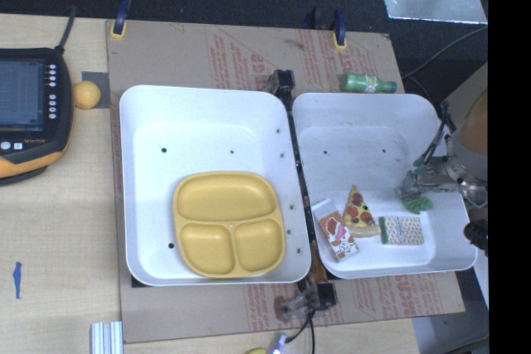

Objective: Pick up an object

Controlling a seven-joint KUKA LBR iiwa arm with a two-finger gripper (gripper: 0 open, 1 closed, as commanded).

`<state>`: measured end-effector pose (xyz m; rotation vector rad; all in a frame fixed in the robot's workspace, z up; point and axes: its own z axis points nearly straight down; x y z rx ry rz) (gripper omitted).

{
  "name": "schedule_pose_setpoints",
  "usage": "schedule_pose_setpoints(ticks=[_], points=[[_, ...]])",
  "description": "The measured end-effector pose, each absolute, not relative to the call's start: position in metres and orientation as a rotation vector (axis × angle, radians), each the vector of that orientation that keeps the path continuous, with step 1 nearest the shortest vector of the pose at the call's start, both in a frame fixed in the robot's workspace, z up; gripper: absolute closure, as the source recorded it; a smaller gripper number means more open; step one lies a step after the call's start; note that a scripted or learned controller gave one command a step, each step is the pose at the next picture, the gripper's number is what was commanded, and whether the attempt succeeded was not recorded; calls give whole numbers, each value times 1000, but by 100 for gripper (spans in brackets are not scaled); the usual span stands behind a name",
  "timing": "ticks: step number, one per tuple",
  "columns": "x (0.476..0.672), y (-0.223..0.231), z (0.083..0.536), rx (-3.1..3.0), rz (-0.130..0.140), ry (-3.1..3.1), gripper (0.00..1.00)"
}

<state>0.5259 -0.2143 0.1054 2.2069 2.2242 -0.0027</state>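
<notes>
Gripper (421,188) sits low over green item (417,202) in right bin (373,108), prob. lining up a grab; I can't tell claw state.

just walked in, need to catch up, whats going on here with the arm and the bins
The arm's gripper is low in the right bin, at a small green object near the bin's right side. Whether it has hold of that object can't be told. A pizza slice toy, a red carton and a green-edged packet lie along the bin's front. The left bin holds a yellow divided tray.
</notes>
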Motion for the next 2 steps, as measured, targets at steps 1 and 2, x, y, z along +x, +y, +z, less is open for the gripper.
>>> schedule_pose_setpoints(ticks=[1,2], points=[[518,-173,220,2217,0,2227,100],[517,-173,219,2218,-1,2227,0]])
